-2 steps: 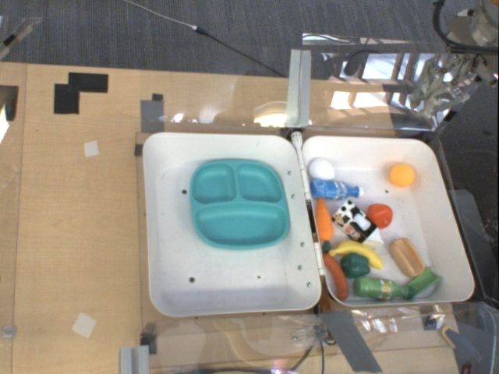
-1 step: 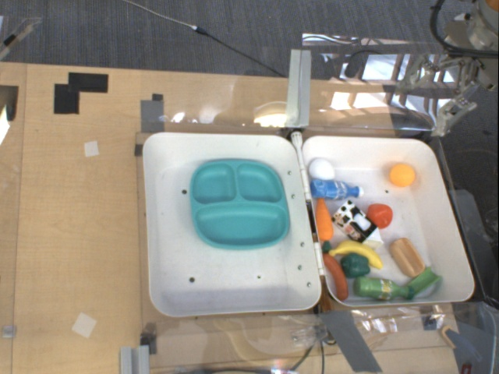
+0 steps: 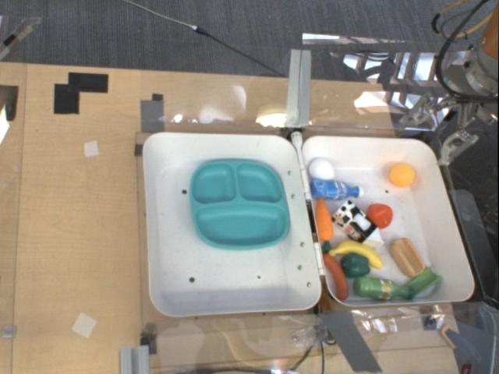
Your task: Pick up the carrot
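Roughly upright carrot (image 3: pixel 323 220), long axis along right bin's (image 3: pixel 437 162) left wall; hand (image 3: pixel 460 140) state unclear.

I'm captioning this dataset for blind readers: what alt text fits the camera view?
A carrot lies along the left wall of the right white bin, among toy foods including a banana and an orange ball. The left white bin holds a teal divided plate. The arm's gripper hovers at the right bin's far right corner.
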Controlling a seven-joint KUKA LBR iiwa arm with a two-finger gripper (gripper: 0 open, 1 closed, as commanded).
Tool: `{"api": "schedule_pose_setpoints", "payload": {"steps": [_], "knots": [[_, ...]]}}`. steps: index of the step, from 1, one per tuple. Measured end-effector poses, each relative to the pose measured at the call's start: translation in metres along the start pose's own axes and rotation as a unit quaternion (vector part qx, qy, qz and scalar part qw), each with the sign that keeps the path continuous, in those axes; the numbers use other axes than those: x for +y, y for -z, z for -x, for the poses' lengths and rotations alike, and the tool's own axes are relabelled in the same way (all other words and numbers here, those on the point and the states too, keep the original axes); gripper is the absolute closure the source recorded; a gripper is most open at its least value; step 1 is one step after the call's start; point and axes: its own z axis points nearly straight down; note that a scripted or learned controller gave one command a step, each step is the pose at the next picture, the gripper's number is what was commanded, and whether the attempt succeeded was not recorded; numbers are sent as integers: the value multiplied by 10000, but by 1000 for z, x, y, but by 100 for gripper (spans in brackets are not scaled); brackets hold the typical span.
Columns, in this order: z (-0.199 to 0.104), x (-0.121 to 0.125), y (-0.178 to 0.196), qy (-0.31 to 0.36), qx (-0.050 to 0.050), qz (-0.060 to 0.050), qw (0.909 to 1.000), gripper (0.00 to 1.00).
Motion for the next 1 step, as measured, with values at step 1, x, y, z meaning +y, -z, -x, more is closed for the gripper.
{"api": "schedule_pose_setpoints", "payload": {"steps": [1], "knots": [[-17,8,-8,1266,-20,-28,9919,0]]}}
